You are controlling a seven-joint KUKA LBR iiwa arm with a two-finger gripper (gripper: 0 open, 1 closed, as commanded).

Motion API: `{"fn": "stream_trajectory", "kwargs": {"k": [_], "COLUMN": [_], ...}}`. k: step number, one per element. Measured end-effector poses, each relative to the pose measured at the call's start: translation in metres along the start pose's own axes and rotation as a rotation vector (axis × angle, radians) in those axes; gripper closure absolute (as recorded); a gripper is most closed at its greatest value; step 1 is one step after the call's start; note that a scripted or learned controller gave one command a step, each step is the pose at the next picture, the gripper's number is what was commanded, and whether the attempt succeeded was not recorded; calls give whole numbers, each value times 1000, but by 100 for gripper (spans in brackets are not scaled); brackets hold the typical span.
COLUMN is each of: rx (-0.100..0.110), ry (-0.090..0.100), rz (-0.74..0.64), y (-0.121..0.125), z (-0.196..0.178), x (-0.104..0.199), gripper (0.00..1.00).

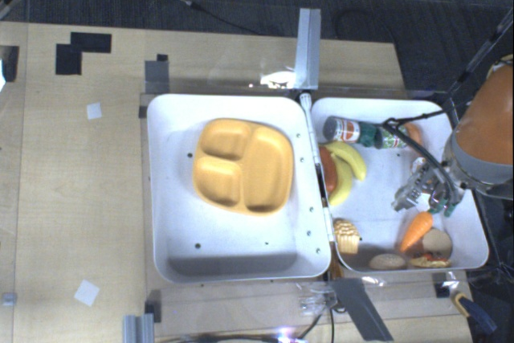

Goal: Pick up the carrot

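You've got the gripper (pixel 423 194) low in the right bin (pixel 377 241), reaching in from the right. Can't tell if it's wide or narrow, too small and cluttered. The carrot (pixel 416 230) lies just below it toward the bin's front right, tilted, apparently not held. Touching the carrot's lower end: a roundish brown item (pixel 438 241). Banana (pixel 347 170) sits at the bin's left, bottle (pixel 361 131) lying along the back, corn piece (pixel 347 234) front left. Left bin (pixel 169 245) holds a yellow tray (pixel 243 165).
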State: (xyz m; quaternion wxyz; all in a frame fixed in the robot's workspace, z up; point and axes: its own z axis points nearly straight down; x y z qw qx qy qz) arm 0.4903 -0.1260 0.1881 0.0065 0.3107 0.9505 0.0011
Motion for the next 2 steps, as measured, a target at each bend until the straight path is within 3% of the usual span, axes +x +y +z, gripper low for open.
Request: {"fn": "stream_trajectory", "kwargs": {"k": [1, 2], "rx": [2, -2], "ry": [3, -6], "rz": [1, 16], "y": [-1, 12], "z": [2, 98], "x": [0, -10], "gripper": [0, 0]}}
